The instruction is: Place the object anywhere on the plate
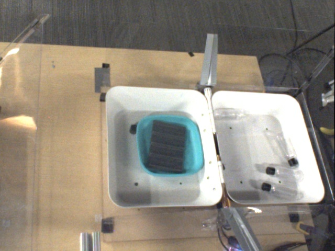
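A teal square plate (196, 153) lies in the left white bin (118, 156), slightly left of the bin's centre. A dark grey ribbed block (167, 146) rests flat on the plate, covering most of its middle, with its long side running front to back. A small black piece (133, 129) pokes out at the plate's upper left edge.
The right white bin (309, 140) holds several clear plastic tubes with black caps (291, 161) (270, 170) (266, 187), and another clear piece lies near its back left (230, 114). A grey metal bar (210, 61) stands behind the seam between the bins.
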`<state>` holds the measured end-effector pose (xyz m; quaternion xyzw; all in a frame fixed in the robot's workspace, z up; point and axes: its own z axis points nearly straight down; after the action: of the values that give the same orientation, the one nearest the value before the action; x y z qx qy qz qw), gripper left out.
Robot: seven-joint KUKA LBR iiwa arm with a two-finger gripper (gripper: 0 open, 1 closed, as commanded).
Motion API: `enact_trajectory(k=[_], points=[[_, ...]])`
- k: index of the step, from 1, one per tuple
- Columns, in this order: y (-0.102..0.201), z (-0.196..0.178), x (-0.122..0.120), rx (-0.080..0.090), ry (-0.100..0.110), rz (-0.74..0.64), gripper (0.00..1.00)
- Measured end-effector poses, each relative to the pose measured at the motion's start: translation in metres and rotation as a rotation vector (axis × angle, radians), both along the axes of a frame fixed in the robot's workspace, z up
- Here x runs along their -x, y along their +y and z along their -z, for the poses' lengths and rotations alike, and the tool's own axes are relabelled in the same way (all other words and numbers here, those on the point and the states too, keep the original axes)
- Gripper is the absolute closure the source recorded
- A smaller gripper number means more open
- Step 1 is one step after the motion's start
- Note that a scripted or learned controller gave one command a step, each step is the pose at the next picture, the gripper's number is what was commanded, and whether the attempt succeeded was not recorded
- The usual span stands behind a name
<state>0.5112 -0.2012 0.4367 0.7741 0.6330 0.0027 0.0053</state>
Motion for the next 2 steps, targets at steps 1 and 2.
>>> enact_trajectory(k=[1, 2], points=[[0.008, 0.000, 0.022, -0.001, 0.000, 0.078, 0.00], [0.009, 0.001, -0.074, -0.002, 0.001, 0.222, 0.00]])
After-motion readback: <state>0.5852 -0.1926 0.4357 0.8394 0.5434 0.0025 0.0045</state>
